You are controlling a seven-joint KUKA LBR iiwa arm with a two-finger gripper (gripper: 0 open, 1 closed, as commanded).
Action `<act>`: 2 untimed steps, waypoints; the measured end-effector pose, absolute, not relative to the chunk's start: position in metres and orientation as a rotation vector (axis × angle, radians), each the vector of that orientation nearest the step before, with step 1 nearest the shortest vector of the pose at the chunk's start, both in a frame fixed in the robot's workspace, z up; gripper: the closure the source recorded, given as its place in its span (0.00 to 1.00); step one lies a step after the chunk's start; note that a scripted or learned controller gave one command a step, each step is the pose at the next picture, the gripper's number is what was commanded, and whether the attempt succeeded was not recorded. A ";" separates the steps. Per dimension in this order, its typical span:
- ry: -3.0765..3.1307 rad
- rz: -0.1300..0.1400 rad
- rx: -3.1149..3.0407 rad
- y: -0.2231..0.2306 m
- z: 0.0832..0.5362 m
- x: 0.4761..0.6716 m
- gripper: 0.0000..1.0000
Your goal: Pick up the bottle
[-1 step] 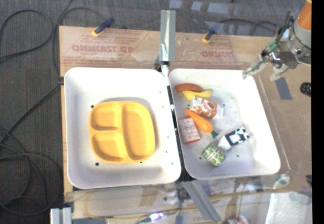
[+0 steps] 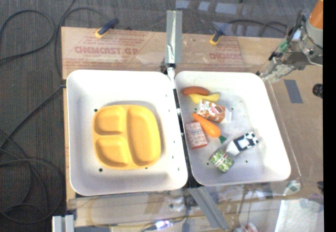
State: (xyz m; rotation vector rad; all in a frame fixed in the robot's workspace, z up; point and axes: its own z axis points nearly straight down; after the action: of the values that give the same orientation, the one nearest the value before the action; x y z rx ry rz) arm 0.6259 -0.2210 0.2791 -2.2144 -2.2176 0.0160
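A small white bottle with black patches [image 2: 241,143] lies on its side in the right bin [image 2: 273,136], toward its front right. My gripper [image 2: 275,68] hangs over the bin's far right corner, well behind the bottle and apart from it. Nothing is visible in the gripper. The grey wrist and orange band [image 2: 317,14] reach in from the upper right.
Also in the right bin are a red sausage [image 2: 195,91], a yellow piece [image 2: 201,98], a juice carton [image 2: 212,112], a carrot [image 2: 207,126], a pink box [image 2: 196,135] and a green pack [image 2: 221,161] close to the bottle. The left bin [image 2: 79,94] holds a yellow divided tray [image 2: 127,135].
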 end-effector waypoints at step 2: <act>-1.638 0.012 -2.676 -0.210 0.342 0.485 1.00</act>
State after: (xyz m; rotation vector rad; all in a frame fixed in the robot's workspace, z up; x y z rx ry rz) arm 0.4850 -0.2101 0.3420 -2.6763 -1.6385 0.0122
